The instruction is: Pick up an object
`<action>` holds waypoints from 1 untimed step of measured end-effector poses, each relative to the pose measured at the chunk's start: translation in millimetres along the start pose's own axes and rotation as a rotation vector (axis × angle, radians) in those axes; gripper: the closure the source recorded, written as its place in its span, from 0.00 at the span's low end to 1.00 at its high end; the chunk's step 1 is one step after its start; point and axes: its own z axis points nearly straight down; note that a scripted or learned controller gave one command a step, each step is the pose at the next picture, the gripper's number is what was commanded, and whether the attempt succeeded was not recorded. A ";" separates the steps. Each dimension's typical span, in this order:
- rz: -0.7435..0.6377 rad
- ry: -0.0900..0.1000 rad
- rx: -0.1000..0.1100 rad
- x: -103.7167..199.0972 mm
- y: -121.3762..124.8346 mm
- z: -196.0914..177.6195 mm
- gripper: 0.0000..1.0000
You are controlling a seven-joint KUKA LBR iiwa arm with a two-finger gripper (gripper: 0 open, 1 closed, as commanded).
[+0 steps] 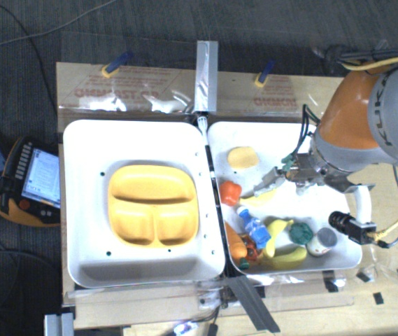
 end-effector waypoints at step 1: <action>-0.009 0.002 -0.009 4.4 -32.8 107.2 0.00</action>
